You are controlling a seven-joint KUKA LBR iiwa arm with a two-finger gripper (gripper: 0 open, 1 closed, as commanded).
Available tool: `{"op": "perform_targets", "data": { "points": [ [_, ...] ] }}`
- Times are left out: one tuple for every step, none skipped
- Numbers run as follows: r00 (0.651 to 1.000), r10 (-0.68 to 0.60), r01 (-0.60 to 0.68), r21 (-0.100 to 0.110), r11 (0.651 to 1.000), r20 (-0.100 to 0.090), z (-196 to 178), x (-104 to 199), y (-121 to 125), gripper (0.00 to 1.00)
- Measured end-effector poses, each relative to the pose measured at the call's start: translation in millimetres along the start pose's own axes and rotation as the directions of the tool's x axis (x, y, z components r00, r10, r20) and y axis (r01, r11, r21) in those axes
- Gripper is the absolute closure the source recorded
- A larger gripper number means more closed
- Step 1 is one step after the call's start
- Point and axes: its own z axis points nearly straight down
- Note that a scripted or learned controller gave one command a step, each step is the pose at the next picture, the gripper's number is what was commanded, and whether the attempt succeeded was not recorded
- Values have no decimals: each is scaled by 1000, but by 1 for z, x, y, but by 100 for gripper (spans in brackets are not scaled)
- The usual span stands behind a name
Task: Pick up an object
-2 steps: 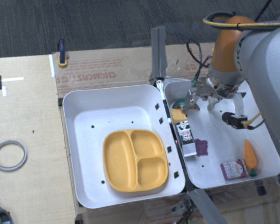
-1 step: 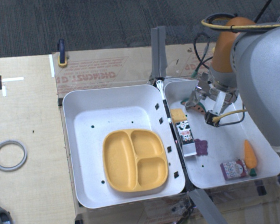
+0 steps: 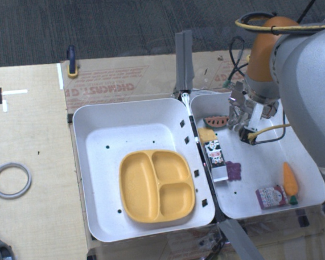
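Objects for picking lie scattered in the right bin point(image 3: 302, 159), and none of them sits between the gripper's fingers. A watermelon slice point(image 3: 216, 121) lies near the bin's far left corner, its long axis running roughly left to right across the view. Just below it is a small yellow block point(image 3: 207, 134), and below that a slim black-and-white carton point(image 3: 215, 157) lies along the bin's left wall, its long axis running from the far side toward the near side, close to parallel with the divider between the bins. A purple piece point(image 3: 234, 170) sits just to the right of the carton's near end. Toward the near right corner, an orange carrot point(image 3: 290, 180) lies with its long axis near vertical in the view, its narrow tip pointing to the far side and its green end toward the near rim. Just beside it, to the left, rests a pink packet point(image 3: 271, 196), slightly tilted.

The gripper point(image 3: 243, 120) hangs over the far part of the right bin, to the right of the watermelon slice and near it. Whether its fingers are spread or closed cannot be told from this view; nothing is visibly held.

The left bin point(image 3: 95, 139) holds a yellow divided plate point(image 3: 156, 185) with three compartments. On the bench point(image 3: 24, 122) to the left lies a grey ring point(image 3: 9, 180).
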Motion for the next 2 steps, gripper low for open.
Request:
{"op": "perform_targets", "data": {
  "points": [
    [994, 110, -111, -33, 993, -21, -95, -1, -33, 100],
    [994, 111, -111, -33, 993, -21, -95, -1, -33, 0]
  ]
}}
